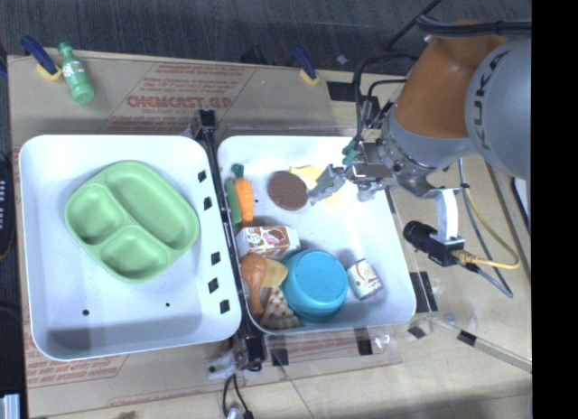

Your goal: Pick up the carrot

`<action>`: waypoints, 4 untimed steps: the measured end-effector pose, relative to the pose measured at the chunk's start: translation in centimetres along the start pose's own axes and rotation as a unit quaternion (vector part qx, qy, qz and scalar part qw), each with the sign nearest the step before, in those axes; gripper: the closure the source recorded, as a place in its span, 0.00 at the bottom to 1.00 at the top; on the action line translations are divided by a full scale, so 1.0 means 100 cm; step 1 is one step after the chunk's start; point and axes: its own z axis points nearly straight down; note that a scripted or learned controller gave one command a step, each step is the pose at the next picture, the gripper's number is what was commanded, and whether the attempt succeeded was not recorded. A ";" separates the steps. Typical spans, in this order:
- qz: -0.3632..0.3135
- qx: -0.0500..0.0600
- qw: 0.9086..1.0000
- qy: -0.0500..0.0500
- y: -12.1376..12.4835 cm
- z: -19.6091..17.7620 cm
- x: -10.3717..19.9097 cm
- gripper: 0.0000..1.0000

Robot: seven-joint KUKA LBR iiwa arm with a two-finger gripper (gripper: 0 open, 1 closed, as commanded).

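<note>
Here the carrot (242,199) lies along the left wall of the right bin (384,218), green top pointing away, just above a small carton (267,240). The gripper (336,179) hangs over the bin's far half, beside a brown disc (289,190); whether it is released or clenched cannot be determined. A green tray (132,218) occupies the left bin (45,255).

Even, bright overhead light; the white bins (54,255) glare slightly, soft shadows pool along their walls, and fine detail blurs.
</note>
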 end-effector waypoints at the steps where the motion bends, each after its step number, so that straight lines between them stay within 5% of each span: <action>1: -0.046 -0.005 0.999 -0.002 0.099 0.161 0.021 0.00; 2: 0.014 -0.002 1.000 -0.003 0.110 0.161 0.037 0.00; 3: 0.035 -0.001 0.999 -0.004 0.096 0.162 0.039 0.00; 4: 0.164 -0.002 0.986 -0.001 0.103 0.162 0.037 0.00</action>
